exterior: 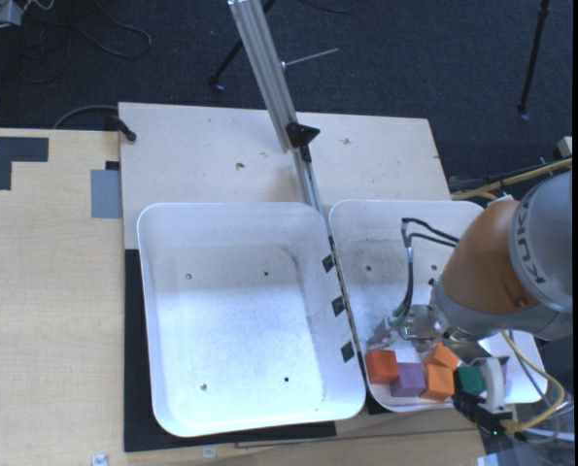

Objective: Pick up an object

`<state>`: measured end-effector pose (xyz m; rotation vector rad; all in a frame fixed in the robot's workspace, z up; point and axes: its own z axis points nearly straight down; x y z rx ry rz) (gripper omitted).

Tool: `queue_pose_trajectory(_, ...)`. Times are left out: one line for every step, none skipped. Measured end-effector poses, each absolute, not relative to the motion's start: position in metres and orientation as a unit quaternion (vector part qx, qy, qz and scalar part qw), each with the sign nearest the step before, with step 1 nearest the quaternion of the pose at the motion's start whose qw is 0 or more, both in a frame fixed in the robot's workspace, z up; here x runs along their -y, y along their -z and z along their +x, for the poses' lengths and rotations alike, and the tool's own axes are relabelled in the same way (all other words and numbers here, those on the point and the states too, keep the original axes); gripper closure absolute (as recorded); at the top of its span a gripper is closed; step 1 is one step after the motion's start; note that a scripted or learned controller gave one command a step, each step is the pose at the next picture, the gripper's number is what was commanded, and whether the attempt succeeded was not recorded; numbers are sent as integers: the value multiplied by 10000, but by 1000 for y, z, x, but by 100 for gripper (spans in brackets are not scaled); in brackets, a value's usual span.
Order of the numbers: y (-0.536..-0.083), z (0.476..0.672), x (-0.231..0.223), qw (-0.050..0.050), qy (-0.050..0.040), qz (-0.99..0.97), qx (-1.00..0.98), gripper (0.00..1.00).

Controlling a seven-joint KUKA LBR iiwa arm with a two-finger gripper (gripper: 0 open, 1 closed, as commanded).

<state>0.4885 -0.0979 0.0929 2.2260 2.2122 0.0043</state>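
Several small blocks lie bunched in the near corner of the right bin (366,241): a red-orange block (382,365), a purple block (408,380), an orange block (440,383) with a second orange piece (445,355) behind it, and a green piece (470,379). My gripper (393,333) hangs low over the bin floor, just above and behind the red-orange block. The arm's grey wrist and orange band (483,260) cover much of the bin's right side. Nothing can be seen held in the gripper.
The left bin (172,231) stands beside the right one, sharing a divider with black clips (338,304). A slanted aluminium post (269,76) rises behind the bins. Cables (410,260) trail along the arm over the right bin.
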Motion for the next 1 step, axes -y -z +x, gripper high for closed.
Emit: queue_pose_trajectory(-103,488,99,11,-13,7101,-7041,100)
